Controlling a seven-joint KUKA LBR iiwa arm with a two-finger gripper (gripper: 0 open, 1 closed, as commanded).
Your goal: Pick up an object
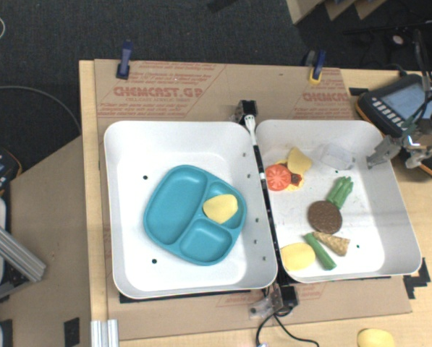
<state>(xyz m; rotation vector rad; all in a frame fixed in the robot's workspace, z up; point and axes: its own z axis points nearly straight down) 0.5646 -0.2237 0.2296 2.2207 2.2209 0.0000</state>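
Two white bins point(121, 194), one blue tray point(190, 215) holding one yellow piece point(220, 207), seven food items in right bin point(400, 223), gripper's finger state unreadable.

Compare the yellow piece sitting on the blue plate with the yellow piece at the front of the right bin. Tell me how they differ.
The yellow piece on the blue plate lies in the left bin, alone in a compartment of the blue plate. The yellow piece in the right bin rests on the bin floor, against a green stick. The plate piece looks paler; the right one is a brighter yellow. Both are rounded, similar-sized lumps.
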